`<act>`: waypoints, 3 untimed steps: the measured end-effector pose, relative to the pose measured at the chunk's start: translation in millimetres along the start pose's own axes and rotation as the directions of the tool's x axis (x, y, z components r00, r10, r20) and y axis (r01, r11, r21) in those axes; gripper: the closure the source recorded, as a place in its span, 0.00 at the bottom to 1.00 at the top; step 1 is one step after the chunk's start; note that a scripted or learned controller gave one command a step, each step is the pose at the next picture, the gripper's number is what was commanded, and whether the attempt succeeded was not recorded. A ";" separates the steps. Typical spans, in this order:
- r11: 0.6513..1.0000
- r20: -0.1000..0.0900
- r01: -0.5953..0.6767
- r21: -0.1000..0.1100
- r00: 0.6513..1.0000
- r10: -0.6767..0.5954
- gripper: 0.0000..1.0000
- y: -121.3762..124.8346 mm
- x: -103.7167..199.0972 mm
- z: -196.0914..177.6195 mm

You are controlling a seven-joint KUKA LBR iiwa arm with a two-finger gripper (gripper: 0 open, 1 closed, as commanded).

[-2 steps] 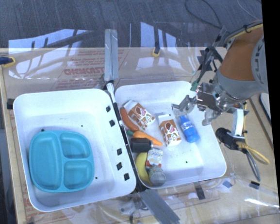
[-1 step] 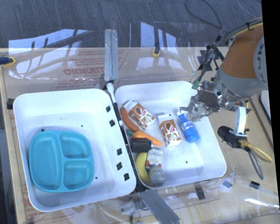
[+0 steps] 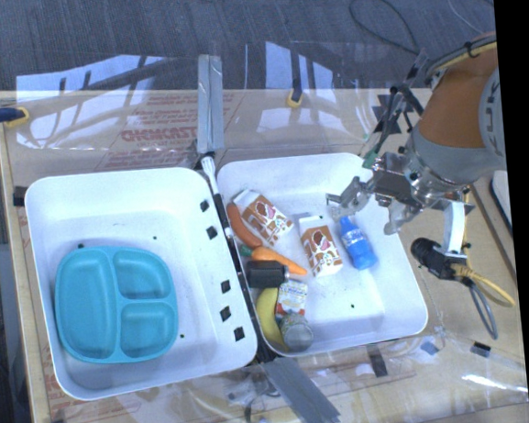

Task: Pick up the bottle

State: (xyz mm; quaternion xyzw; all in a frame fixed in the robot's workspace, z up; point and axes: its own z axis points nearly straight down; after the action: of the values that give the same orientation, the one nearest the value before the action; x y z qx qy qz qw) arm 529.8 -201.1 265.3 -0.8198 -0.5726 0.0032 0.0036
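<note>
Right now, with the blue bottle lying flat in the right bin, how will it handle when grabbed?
The blue bottle lies on its side and looks round, so a nudge may roll it. Small plastic, probably light and fairly stiff. A carton sits close beside it, which may crowd the hand.

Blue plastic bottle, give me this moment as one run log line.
target: blue plastic bottle lying in right white bin | gripper: just above bottle, not holding | neighbour: small brown-and-white carton beside it | phase: approach

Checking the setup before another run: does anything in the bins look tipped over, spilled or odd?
No spill or damage shows. In the right bin everything lies on its side in a loose jumble: the blue bottle beside two small cartons, a carrot and a banana. The blue divided plate sits flat in the left bin.
</note>
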 end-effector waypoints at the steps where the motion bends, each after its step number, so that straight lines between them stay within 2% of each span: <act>1: 0.999 0.000 -0.031 -0.004 1.000 0.031 0.00 6.2 3.1 37.3; 2: 0.998 0.000 -0.063 -0.007 0.998 0.063 0.00 18.5 5.6 45.9; 3: 1.000 0.000 -0.023 -0.004 1.000 0.023 0.00 4.6 0.4 69.1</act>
State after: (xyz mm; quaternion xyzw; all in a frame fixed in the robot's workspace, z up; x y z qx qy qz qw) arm 533.7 -202.2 196.2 -0.8264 -0.5630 0.0018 0.0018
